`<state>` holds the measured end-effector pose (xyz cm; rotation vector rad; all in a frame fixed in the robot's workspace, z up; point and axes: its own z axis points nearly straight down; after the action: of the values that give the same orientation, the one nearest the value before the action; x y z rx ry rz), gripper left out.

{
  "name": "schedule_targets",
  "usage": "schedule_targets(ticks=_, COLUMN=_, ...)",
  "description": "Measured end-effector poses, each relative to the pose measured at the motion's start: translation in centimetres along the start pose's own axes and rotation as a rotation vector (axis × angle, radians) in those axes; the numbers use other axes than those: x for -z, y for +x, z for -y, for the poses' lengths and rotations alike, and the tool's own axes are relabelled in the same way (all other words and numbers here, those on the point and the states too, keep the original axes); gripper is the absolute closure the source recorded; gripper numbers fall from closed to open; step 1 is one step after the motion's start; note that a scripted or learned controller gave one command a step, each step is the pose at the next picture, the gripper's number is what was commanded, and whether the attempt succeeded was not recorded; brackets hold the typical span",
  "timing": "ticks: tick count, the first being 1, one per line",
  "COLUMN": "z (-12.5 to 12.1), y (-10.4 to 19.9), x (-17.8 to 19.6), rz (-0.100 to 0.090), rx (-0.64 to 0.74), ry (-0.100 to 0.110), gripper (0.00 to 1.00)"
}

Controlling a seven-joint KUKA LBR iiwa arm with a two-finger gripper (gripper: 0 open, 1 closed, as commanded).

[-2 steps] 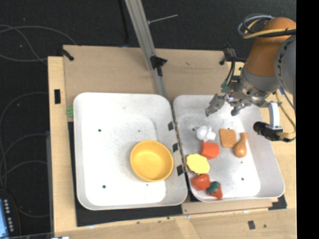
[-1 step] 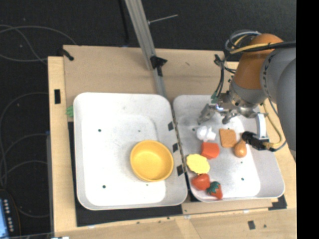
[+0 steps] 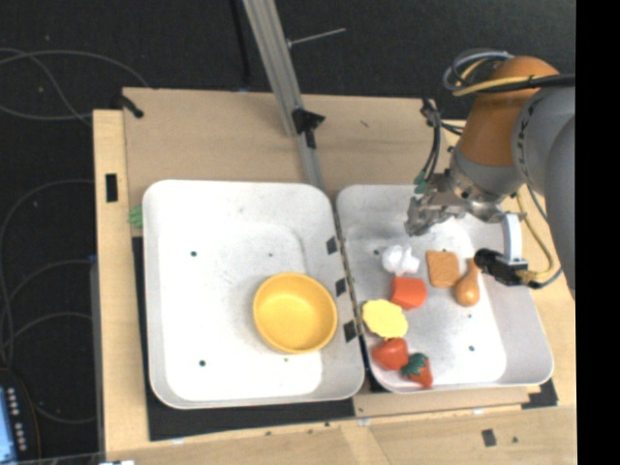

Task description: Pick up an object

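Several small objects lie in the right bin [image 3: 484, 361]: a white lump [image 3: 398, 258], an orange-red block [image 3: 408, 292], a tan slab [image 3: 443, 267], an orange pear-shaped piece [image 3: 468, 287], a yellow flat piece [image 3: 384, 319], a red round piece [image 3: 390, 354] and a strawberry-like piece [image 3: 418, 369]. My gripper [image 3: 422, 218] hangs over the back of the right bin, just above and behind the white lump. I see nothing held in it.
A yellow bowl [image 3: 294, 311] sits in the left bin [image 3: 194, 221] near its right side. A slanted metal post [image 3: 276, 56] rises behind the bins. Black clips [image 3: 341, 284] join the bins along the shared edge. A black part [image 3: 489, 260] sticks out beside the wrist.
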<state>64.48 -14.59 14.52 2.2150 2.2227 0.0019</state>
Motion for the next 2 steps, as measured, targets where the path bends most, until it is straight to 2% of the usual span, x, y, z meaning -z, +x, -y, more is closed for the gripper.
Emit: schedule_targets(ticks=2, z=-0.4, y=0.9, x=10.4, rz=-0.001, rx=0.002, ry=-0.003, gripper=1.0)
